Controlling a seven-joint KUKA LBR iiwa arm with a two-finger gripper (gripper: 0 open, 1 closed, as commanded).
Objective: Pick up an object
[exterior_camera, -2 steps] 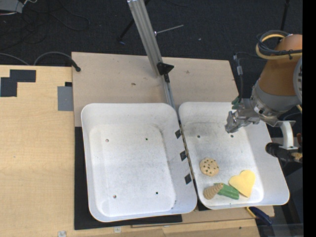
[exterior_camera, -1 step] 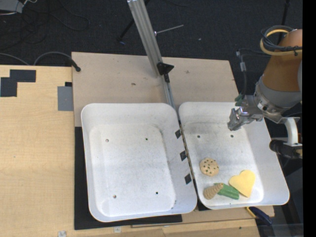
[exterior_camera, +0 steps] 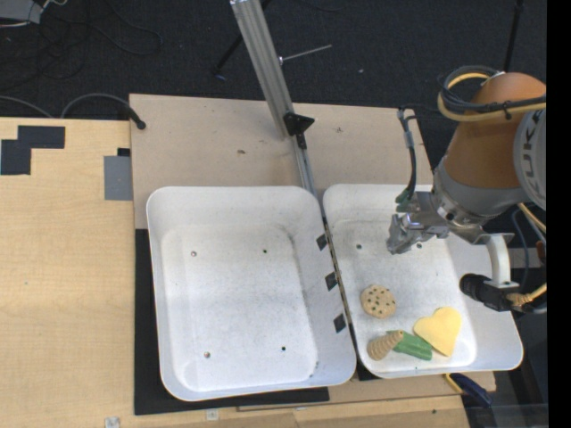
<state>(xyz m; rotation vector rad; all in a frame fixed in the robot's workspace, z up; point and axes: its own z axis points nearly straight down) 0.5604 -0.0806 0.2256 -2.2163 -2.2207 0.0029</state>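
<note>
Green piece point(exterior_camera: 413, 347) in right bin point(exterior_camera: 500, 350); wooden bench point(exterior_camera: 62, 266), dark floor point(exterior_camera: 134, 34)

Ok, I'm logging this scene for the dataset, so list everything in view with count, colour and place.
Bins: two, white, side by side on the bench.
Cookie: one, tan with dark chips, right bin, near its middle.
Yellow heart-shaped piece: one, right bin, front right.
Green piece: one, right bin, front, beside the heart.
Tan ridged piece: one, right bin, front, touching the green piece.
Metal rail: one, silver, slanting behind the bins.
Arm: one, orange and grey, from the right.
Gripper: one, above the right bin's back half.
</note>
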